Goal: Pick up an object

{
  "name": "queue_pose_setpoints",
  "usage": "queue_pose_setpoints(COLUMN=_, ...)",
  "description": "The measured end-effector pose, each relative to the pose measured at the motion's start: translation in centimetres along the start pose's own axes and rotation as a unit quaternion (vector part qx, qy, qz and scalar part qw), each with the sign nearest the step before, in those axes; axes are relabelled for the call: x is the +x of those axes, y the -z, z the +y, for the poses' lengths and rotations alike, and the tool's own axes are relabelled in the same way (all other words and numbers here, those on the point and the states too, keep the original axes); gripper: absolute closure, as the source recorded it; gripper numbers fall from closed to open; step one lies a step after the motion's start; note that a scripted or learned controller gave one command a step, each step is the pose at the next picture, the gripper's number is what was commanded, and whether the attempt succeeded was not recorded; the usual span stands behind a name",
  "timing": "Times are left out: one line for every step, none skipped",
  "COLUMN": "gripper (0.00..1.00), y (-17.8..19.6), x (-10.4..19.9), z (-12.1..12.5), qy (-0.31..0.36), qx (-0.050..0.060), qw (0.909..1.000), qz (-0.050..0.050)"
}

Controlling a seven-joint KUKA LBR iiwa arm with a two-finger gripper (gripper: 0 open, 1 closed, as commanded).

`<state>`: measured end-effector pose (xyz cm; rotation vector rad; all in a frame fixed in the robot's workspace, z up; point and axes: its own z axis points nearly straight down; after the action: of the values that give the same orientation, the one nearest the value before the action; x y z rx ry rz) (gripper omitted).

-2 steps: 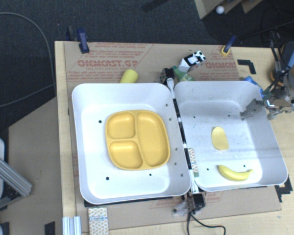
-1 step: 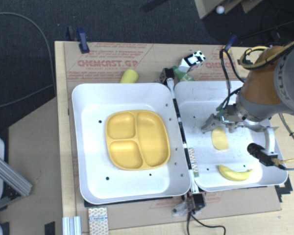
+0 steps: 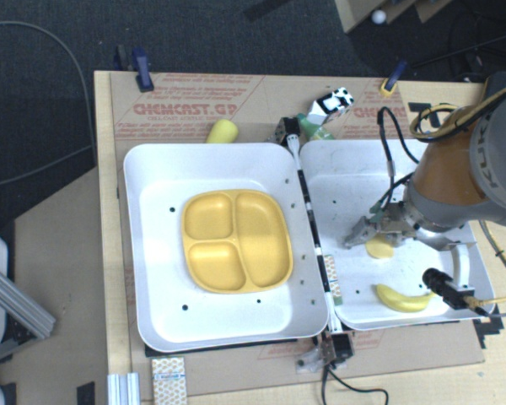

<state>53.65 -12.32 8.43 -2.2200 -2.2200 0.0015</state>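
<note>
The end effector sits low in the right bin, touching a pale yellow lump; I cannot tell its state. A banana lies at five o'clock from it, and a yellow plate fills the left bin.

1. I'm seeing two white bins: the left bin glossy white with a few small black dots, the right bin the same white.
2. The divided plate reads a soft mustard yellow all over.
3. The banana is bright yellow, and the small lump near it is a paler yellow.
4. The arm shows grey with an orange band; the gripper is dull metallic grey.
5. The bench board is tan with red lettering.
6. A yellow object sits on the board, and a black-and-white checked item too.
7. A blue clamp is at the board's edge.
8. The floor is dark blue-grey carpet.
</note>
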Motion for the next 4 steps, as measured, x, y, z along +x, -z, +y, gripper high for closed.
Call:
queue_pose_setpoints(gripper=1.0, y=1.1, x=0.0, z=0.1, qy=-0.001, qx=-0.002, qw=1.0, qz=-0.001)
queue_pose_setpoints(gripper=0.0, y=1.1, x=0.0, z=0.1, qy=0.0, qx=-0.002, qw=1.0, qz=-0.001)
queue_pose_setpoints(gripper=0.0, y=0.0, x=0.6, z=-1.6, qy=0.0, qx=0.0, qw=1.0, qz=0.0)
queue_pose_setpoints(gripper=0.0, y=0.0, x=-0.9, z=2.7, qy=0.0, qx=-0.002, qw=1.0, qz=-0.001)
